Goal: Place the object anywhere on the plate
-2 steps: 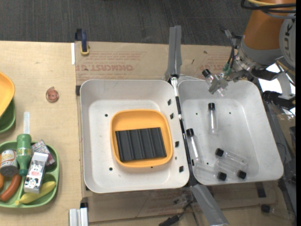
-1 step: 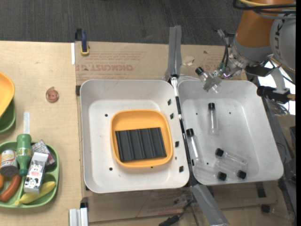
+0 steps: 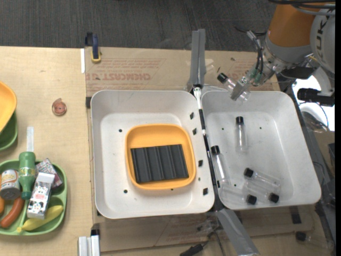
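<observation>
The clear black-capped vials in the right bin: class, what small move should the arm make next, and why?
Probably swing the gripper left toward the orange plate in the left white bin. A clear black-capped vial seems held at its fingers above the right white bin's back rim, while other vials lie loose inside. The plate bears a dark ribbed block, so any bare orange edge would do.

A green tray (image 3: 56, 217) of toy food (bottle, carton) sits far left.
</observation>
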Robot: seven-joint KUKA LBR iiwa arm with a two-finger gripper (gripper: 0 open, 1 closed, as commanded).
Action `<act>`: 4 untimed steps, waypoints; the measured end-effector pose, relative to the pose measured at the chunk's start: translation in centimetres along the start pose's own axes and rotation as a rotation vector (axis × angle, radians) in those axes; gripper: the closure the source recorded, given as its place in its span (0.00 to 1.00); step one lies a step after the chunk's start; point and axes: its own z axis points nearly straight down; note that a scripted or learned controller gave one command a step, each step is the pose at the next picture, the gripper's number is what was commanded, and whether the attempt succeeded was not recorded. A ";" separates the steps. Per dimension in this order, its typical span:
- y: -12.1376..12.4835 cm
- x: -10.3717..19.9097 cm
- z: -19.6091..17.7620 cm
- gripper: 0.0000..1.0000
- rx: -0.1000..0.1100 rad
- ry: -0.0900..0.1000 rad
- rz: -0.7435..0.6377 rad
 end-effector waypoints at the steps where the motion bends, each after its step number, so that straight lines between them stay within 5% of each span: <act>1: -1.7 -0.9 0.3 1.00 0.001 0.002 -0.254; 2: -4.4 -4.4 0.2 1.00 -0.002 -0.001 -0.456; 4: -9.9 -11.3 -10.4 1.00 -0.003 -0.003 -0.901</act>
